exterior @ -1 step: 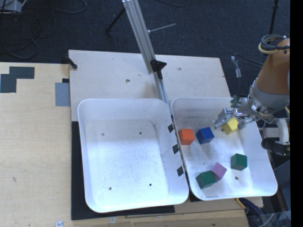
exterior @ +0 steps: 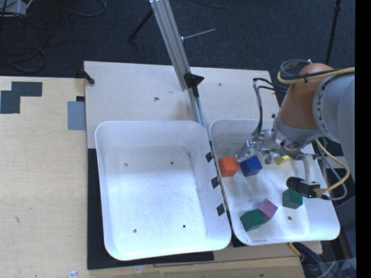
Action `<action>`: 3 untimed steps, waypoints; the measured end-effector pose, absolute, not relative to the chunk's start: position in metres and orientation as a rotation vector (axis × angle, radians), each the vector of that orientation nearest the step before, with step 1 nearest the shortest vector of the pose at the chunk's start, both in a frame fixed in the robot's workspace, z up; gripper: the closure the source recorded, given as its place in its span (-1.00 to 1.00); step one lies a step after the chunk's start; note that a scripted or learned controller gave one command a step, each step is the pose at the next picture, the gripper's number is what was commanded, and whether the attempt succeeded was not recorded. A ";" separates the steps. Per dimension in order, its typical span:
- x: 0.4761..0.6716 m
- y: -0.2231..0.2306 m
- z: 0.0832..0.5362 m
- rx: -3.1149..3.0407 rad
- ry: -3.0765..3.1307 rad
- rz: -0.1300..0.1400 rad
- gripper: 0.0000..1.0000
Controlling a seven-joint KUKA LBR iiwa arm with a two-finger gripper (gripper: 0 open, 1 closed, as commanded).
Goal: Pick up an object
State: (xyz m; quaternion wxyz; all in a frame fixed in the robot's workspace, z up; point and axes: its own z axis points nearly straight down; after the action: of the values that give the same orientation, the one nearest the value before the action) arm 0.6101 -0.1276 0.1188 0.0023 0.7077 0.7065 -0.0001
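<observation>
The arm [exterior: 316,106] comes in from three o'clock and bends over the upper part of the right bin [exterior: 324,230], its bulky wrist covering that bin's far right corner. The tool [exterior: 261,149] sits low beneath the wrist in a tangle of metal and cables, and whether it is spread or pressed together cannot be told from here. Just at its seven o'clock lies a blue cube [exterior: 251,165], close to or touching the tool, with an orange cube [exterior: 228,167] right beside it at nine o'clock. A small yellow piece [exterior: 282,160] peeks out half hidden under the wrist. Toward six o'clock lie a green cube [exterior: 292,199], a purple block [exterior: 268,208] and a dark green block [exterior: 252,219]. The left bin [exterior: 110,149] sits alongside on the desk [exterior: 40,172].
</observation>
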 end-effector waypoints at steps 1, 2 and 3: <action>0.609 -0.127 0.125 2.226 2.220 -0.004 1.00; 0.600 -0.028 0.194 2.217 2.223 0.005 1.00; 0.599 -0.006 0.192 2.226 2.199 -0.013 1.00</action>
State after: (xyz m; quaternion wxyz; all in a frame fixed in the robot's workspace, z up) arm 0.5988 -0.0056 0.1922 0.0065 0.7113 0.7028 -0.0040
